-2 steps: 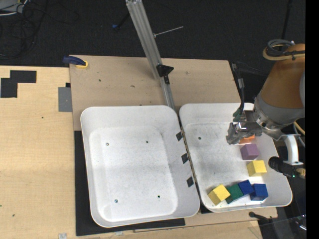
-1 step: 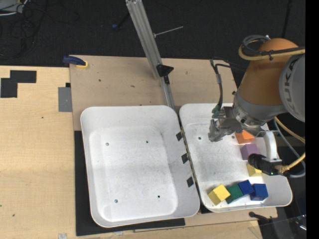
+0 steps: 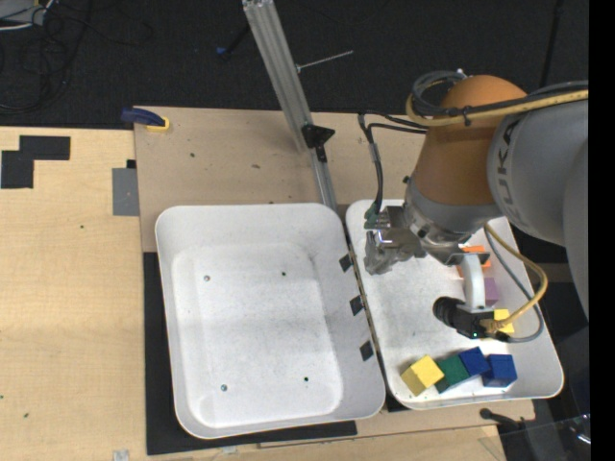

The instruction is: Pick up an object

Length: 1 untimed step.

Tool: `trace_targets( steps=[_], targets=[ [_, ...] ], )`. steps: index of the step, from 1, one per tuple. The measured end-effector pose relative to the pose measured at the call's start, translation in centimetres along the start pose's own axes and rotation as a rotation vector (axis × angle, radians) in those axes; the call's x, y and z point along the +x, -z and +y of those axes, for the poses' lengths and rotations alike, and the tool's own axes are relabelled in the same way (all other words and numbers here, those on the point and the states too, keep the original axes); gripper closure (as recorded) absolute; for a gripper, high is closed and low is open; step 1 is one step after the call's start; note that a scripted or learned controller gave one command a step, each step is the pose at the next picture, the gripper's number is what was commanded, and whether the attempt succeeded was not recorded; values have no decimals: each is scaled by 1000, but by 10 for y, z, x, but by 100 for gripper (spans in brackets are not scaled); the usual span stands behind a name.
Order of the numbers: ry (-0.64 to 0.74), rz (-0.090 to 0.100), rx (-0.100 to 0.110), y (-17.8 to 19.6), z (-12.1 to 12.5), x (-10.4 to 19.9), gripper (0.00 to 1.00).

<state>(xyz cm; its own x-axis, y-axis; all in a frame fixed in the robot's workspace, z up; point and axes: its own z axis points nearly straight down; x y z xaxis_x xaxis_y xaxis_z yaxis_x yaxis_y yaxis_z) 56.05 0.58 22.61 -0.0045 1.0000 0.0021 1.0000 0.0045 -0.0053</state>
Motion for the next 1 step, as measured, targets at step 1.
trace_targets(
  steps=[1],
  targets=[
    [0,-1,-2,-9,11,55,100]
  ],
)
